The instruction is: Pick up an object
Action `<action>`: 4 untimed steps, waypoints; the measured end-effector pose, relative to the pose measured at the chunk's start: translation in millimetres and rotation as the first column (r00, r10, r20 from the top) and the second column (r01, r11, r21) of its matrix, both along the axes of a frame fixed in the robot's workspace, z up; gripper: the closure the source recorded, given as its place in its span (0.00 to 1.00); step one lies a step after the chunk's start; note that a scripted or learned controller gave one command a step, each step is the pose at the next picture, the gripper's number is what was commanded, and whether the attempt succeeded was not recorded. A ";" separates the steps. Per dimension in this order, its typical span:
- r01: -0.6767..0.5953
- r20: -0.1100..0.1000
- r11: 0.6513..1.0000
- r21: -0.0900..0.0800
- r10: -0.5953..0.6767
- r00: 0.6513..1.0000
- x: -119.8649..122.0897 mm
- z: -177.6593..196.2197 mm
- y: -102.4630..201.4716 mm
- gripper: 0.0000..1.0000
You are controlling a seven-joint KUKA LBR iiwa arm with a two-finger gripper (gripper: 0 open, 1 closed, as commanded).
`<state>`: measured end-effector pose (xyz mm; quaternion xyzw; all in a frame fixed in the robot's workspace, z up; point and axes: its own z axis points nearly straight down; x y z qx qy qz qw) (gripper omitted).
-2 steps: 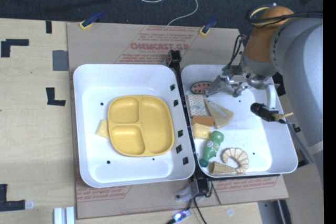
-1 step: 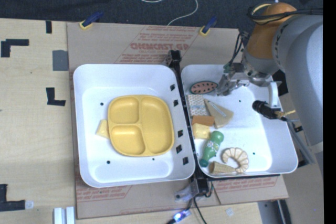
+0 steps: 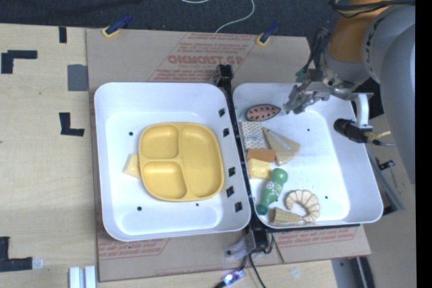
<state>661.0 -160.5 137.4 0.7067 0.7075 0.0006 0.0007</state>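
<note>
Bright, even overhead light; soft shadows, slight blur.

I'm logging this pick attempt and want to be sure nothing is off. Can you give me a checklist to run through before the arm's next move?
1. Gripper over the right bin: ok, near its far edge.
2. Object between fingers: not ok, nothing seen there.
3. Nearest target: ok, the brown oval piece lies just left of the gripper.
4. Finger opening: cannot tell, too small and blurred.
5. Other pieces crowding: not ok, the green bottle, shrimp and wedges lie packed along the bin's left side.
6. Yellow tray in the left bin: ok, apart from the arm.
</note>
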 end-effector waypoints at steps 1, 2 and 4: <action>0.000 0.002 1.000 -0.001 0.000 1.000 -0.8 63.4 -1.4 1.00; 0.000 0.000 1.000 0.000 0.000 1.000 -0.3 88.5 -0.9 1.00; -0.005 -0.004 1.000 0.002 0.005 1.000 -35.6 103.2 100.0 1.00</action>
